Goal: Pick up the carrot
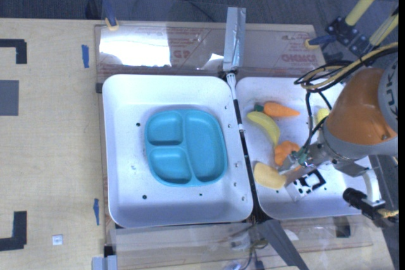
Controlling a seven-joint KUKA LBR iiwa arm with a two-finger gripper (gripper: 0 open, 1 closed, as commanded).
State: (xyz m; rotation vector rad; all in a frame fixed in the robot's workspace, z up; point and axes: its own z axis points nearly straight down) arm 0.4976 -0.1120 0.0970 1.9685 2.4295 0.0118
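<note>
The carrot (281,110), orange with a green top, lies near the far side of the right bin (278,204), pointing right. My gripper (296,165) is low in that bin, nearer the front than the carrot and apart from it. It sits right beside a second orange piece (285,151) and a pale yellow piece (268,176). The wrist hides what is under the gripper.
A yellow banana (265,126) lies just in front of the carrot. A small yellow item (321,114) peeks out by the arm. The left bin (120,136) holds a blue divided plate (186,146). Cables (329,73) hang over the right bin's far corner.
</note>
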